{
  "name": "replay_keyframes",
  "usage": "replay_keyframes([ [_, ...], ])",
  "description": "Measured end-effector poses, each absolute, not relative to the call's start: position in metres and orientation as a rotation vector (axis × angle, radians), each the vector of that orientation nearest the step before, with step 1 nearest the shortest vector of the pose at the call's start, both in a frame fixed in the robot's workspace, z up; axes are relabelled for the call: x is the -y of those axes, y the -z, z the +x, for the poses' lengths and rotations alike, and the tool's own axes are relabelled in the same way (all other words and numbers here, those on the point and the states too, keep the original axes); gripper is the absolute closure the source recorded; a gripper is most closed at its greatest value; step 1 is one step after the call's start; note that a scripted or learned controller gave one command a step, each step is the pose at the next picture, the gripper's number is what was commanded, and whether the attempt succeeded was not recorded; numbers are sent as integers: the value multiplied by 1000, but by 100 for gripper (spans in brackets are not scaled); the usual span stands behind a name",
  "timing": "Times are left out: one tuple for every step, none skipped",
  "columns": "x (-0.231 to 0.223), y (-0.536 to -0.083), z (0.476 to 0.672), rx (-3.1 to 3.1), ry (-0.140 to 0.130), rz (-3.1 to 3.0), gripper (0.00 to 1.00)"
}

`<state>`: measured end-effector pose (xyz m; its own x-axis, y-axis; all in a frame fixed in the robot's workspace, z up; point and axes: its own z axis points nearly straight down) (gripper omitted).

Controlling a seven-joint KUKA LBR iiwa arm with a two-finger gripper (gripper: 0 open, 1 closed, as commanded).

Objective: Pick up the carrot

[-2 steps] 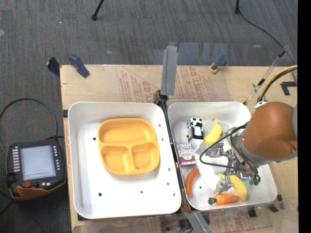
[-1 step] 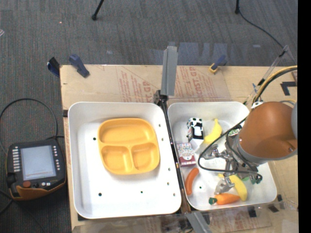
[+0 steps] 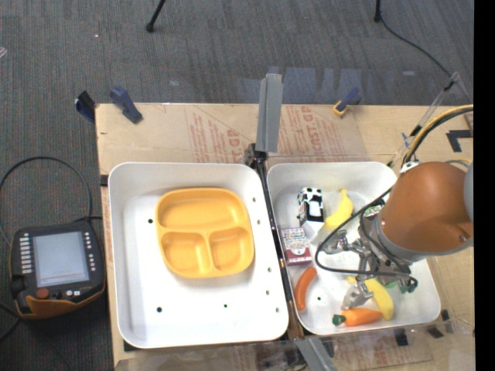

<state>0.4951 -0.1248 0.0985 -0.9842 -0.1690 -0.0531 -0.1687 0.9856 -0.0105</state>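
Observation:
The carrot (image 3: 362,317), orange with a green stub on its left end, lies flat near the front edge of the right bin (image 3: 421,304). My gripper (image 3: 370,275) hangs just above and behind it, under the arm's orange band (image 3: 427,207). A yellow banana-like piece (image 3: 381,297) lies between the gripper and the carrot, touching the carrot's upper side. The gripper's body and cables hide its tips, and nothing is visibly held.
The right bin also holds a red-orange pepper-like piece (image 3: 304,287), a second banana (image 3: 339,209), a black-and-white carton (image 3: 312,204) and a small pink box (image 3: 295,244). A yellow divided plate (image 3: 205,231) sits in the left bin (image 3: 135,284). A teach pendant (image 3: 56,263) lies at far left.

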Motion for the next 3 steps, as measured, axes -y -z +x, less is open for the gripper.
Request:
replay_keyframes([
  [131,-97,499,-3044,11,-575,0],
  [199,-87,531,-2997,-6,-932,0],
  [198,-88,500,-2709,-22,-1554,0],
])
